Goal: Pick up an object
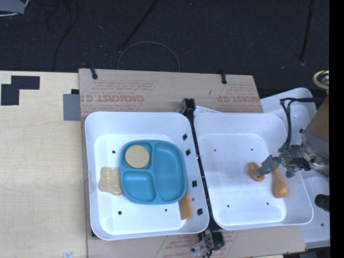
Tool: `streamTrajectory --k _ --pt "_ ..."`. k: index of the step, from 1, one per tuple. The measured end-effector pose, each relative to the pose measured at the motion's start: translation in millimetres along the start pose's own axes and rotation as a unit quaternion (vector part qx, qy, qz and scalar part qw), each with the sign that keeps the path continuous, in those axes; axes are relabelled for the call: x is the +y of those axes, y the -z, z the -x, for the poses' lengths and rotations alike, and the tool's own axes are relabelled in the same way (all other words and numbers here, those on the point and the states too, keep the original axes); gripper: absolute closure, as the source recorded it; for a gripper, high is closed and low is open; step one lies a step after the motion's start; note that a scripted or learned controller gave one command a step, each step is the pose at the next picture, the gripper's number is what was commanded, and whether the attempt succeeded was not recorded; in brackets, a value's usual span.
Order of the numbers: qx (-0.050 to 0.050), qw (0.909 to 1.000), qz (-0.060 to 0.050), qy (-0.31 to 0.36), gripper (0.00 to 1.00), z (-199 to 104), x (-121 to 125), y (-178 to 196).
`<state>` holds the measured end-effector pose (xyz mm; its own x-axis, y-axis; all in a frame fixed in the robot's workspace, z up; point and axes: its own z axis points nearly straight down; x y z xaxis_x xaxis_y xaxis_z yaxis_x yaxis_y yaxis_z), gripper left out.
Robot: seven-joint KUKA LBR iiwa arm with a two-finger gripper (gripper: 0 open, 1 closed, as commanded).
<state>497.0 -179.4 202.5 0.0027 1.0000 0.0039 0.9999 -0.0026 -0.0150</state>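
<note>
a glossy tan-orange object shaped like a drumstick or small wooden pestle (273,181) lies at the right of the frame in the right-hand shallow white bin (236,214), with a rounded knob at its left end and a fatter bulb at its lower right. the grey two-finger gripper (267,167) sits right over its knobbed end, touching or nearly so; whether the fingers are spread or closed on it cannot be told. the object lies close to the bin's right wall, with bare white floor to its left. in the left shallow white bin (102,219), a blue three-compartment plastic tray (161,176) holds a round tan disc (136,156) in its upper left section; a pale beige lumpy piece (109,180) touches the tray's left edge and a small brown strip (185,207) sits at its lower right.
</note>
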Motion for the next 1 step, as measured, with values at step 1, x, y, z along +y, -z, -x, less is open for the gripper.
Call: streamTrajectory --k 1 --pt "-0.001 1.0000 0.006 0.001 0.00 0.1 2.6 5.7"
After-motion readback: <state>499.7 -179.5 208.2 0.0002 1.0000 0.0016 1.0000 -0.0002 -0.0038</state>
